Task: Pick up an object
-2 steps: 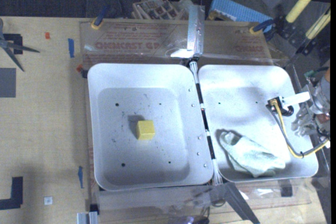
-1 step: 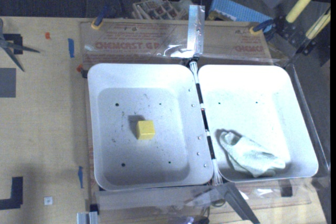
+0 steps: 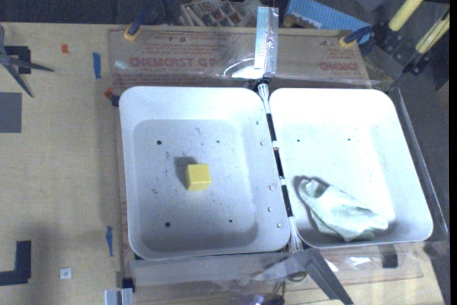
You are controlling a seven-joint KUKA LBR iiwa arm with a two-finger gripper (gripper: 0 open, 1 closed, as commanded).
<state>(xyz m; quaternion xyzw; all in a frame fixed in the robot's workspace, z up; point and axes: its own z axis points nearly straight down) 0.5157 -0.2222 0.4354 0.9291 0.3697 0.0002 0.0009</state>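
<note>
Where the left bin (image 3: 143,118) dips to its floor, a yellow cube (image 3: 198,177) sits alone; a crumpled white cloth (image 3: 341,213) lies in the right bin (image 3: 371,118), near corner.

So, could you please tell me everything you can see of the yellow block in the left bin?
The yellow block is a small, cube-like piece, plain bright yellow with no visible markings, looking solid like foam or plastic. It sits flat on the floor of the left bin, near the middle, slightly turned against the bin's edges. It casts a soft shadow to its upper left. Nothing touches it but the bin floor.
</note>
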